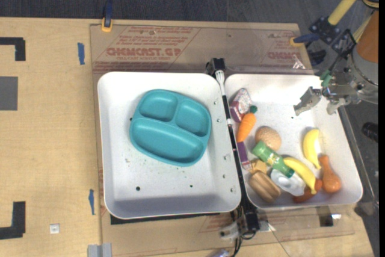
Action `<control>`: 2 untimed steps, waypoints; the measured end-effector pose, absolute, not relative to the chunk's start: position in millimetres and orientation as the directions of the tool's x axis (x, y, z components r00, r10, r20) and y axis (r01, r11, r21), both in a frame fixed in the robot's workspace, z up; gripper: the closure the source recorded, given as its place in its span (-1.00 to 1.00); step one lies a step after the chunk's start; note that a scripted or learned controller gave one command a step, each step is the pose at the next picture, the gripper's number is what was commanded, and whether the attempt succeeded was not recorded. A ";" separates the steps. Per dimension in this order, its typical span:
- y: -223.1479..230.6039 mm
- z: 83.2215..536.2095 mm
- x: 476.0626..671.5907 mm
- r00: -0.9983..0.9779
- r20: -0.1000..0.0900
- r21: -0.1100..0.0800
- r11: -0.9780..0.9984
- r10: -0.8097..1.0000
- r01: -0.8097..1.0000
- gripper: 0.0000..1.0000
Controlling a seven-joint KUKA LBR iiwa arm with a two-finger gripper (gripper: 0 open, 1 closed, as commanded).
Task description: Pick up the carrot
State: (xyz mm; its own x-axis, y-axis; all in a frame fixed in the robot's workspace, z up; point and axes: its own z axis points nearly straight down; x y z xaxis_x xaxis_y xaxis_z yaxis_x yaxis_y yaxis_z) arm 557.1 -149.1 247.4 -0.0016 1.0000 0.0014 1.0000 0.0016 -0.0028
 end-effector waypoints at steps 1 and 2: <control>-112.1 98.2 573.2 -0.069 -0.003 0.009 0.069 0.998 0.998 -1.00; -110.7 88.5 610.1 0.174 -0.006 -0.001 -0.174 0.985 0.985 -1.00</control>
